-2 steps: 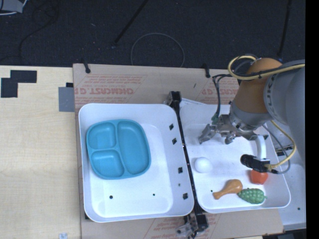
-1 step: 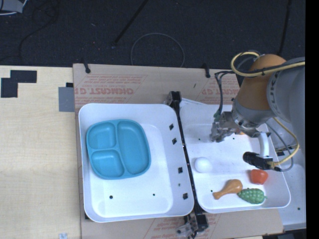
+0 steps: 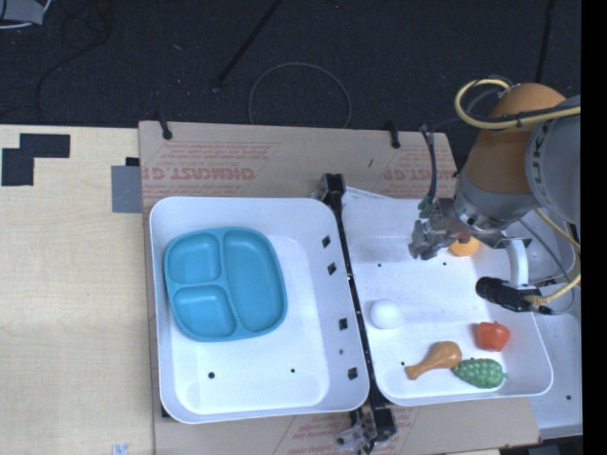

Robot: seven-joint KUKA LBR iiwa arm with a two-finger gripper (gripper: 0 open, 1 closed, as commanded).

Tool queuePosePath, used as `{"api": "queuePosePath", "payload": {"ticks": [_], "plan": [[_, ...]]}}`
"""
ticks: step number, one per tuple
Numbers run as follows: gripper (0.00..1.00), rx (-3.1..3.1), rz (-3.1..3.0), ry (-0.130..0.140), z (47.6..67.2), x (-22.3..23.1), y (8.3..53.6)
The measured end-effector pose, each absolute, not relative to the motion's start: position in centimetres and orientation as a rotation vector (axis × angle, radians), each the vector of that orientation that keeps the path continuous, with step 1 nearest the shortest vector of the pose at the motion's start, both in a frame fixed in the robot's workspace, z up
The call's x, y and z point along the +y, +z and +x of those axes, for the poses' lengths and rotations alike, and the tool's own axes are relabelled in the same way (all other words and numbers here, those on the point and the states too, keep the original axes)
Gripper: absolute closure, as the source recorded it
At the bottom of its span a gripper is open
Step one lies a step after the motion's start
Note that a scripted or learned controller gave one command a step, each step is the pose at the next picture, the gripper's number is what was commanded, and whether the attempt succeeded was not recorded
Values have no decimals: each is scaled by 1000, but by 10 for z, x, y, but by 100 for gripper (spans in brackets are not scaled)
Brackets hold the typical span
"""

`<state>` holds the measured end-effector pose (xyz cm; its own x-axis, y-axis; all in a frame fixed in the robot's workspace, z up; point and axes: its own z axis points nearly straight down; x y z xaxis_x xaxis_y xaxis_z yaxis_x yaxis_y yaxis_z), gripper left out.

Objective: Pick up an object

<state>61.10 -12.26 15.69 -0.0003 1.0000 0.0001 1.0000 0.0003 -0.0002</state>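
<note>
My gripper (image 3: pixel 427 243) hangs low over the far part of the right bin (image 3: pixel 408 221), reaching in from the right. Just to its right, partly hidden by the wrist, lies a small orange object (image 3: pixel 464 247). A white egg (image 3: pixel 385 314) rests near the bin's left side. Along the near edge are a tan chicken drumstick (image 3: pixel 434 359), a green bumpy vegetable (image 3: pixel 479 373) and a red tomato (image 3: pixel 491 335). Nothing can be seen held in the gripper.
The left bin (image 3: pixel 303 377) holds a blue divided plate (image 3: pixel 226 282) in its far left half. A black divider (image 3: pixel 346 292) runs between the two bins. The grey and orange arm (image 3: pixel 517 159) stands over the right bin's far right corner.
</note>
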Motion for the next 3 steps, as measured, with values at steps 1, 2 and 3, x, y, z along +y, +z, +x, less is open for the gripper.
{"api": "queuePosePath", "payload": {"ticks": [1,2,3], "plan": [[100,-2223,-2224,-3,606,-124,219],[100,-2221,-2222,-1,606,-126,244],[100,-2222,-2213,3,590,-72,230]]}}
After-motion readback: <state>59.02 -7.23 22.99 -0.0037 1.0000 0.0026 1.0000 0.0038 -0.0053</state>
